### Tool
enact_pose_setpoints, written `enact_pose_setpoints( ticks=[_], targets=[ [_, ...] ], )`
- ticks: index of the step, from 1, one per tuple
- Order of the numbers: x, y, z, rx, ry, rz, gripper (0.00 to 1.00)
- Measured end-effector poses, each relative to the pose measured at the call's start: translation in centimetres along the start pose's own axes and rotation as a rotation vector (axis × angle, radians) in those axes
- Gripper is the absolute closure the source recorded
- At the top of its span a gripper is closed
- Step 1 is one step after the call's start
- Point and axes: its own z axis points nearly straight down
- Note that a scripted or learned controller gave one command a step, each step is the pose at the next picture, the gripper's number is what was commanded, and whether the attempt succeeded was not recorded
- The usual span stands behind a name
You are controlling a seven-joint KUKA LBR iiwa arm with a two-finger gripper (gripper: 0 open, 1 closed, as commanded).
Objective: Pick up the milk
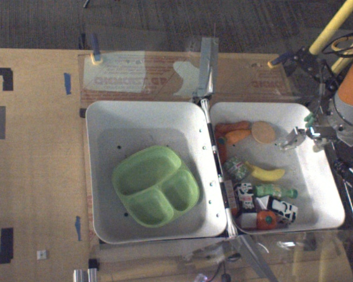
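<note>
We count two white bins: the left bin (100, 175) holds one green tray (155, 185). The right bin (323, 187) holds two milk cartons (245, 194) (282, 209) along its near edge, one banana (267, 173). The pincer (291, 141) hovers spread, gripping nothing, over bare floor.

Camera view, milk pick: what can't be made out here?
- Gripper over the right bin: too small and blurred to tell its finger state.
- Arm: cut off by the right edge.
- Cow-patterned cartons and: print too small to read, so which one is the milk is unsure.
- Items along the bin divider: crowded, partly overlapping.
</note>
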Motion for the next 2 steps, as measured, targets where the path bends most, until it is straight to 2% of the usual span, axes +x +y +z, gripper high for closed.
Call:
enact_pose_setpoints(
  ticks=[1, 2],
  targets=[
    [4.1, -7.3, 9.8, -0.008, -0.001, 0.269, 0.00],
    [0.5, -8.7, 7.2, -0.001, -0.001, 0.411, 0.00]
  ],
)
